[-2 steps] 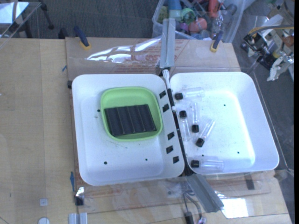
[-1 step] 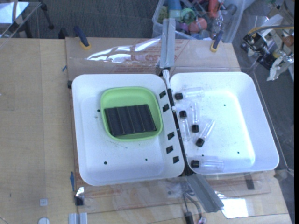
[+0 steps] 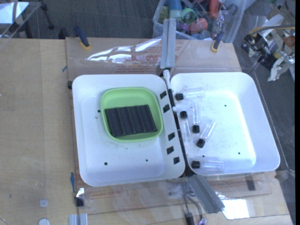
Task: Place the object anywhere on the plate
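Dark ridged block [image 3: 130,121] lies flat within green plate [image 3: 108,100]; any retreat should go straight up, leaving it undisturbed; gripper state cannot be told.

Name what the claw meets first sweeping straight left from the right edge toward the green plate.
Likely the right bin's rim if low; otherwise the capped vials, before the plate. Height unclear.

Clear tub of toys [image 3: 201,8] behind white bins [image 3: 89,172].

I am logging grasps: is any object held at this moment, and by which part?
Nothing is seen held. The dark ridged object lies on the green plate in the left bin; clear vials lie loose in the right bin.
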Tool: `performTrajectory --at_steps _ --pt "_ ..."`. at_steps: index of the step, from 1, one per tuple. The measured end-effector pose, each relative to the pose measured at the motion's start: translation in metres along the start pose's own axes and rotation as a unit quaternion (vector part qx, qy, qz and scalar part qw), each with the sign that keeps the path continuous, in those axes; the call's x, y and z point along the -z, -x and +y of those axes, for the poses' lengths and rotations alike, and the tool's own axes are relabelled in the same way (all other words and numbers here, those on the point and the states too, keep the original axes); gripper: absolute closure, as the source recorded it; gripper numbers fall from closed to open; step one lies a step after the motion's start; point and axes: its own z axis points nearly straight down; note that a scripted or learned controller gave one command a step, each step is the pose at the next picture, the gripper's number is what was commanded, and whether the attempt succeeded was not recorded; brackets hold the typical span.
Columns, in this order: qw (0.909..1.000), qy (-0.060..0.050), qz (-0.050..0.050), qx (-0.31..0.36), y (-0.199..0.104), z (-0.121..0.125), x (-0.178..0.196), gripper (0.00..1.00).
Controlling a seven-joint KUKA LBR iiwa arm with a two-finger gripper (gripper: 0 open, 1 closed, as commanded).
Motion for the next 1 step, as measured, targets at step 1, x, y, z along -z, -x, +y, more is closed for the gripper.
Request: performTrajectory --at_steps 1 --pt "1.0 0.0 0.0 0.0 0.0 0.0 0.0 0.0"
